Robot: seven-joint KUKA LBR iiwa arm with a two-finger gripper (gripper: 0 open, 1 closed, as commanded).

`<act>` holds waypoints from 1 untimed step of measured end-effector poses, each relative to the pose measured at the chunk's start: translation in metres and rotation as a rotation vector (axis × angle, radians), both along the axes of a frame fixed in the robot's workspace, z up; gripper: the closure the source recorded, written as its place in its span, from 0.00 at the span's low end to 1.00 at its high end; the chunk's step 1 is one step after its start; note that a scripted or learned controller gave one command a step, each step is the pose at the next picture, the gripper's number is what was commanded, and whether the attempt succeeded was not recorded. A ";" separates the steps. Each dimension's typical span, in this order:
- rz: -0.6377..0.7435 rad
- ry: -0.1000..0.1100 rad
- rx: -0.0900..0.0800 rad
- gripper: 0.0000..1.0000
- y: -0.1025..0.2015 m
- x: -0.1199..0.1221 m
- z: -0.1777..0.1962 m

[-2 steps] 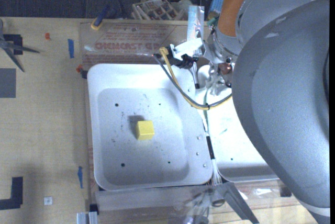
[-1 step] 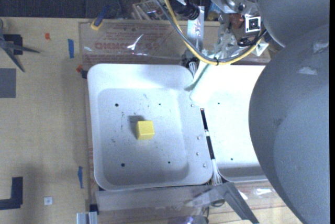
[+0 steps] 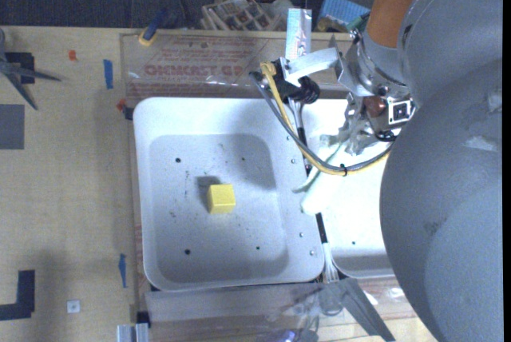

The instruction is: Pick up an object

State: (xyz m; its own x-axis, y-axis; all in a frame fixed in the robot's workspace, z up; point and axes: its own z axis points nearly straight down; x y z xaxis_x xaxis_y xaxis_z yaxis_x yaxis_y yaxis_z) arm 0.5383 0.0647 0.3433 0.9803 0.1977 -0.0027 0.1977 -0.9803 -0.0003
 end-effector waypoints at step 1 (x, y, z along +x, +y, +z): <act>0.000 -0.004 -0.002 1.00 0.014 -0.048 0.053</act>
